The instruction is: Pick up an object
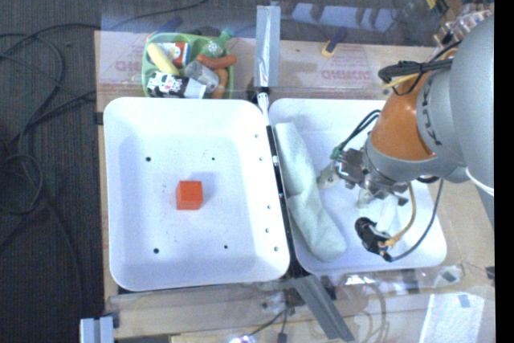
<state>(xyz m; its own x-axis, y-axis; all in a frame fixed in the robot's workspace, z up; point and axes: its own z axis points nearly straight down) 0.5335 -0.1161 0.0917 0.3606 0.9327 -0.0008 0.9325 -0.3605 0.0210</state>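
Observation:
A small orange-red cube (189, 194) lies near the middle of the left white bin (128, 124). A crumpled white cloth (309, 201) stretches along the left side of the right white bin (321, 110). My gripper (353, 175) hangs low over the middle of the right bin, just right of the cloth, below the orange band of the wrist. Nothing can be seen held in it. The arm's bulk hides the right part of that bin.
A green basket (187, 65) of small toys stands behind the left bin. A clear plastic box (345, 20) sits behind the right bin. A raised ridge (275, 173) divides the two bins. Cables trail on the dark floor at left.

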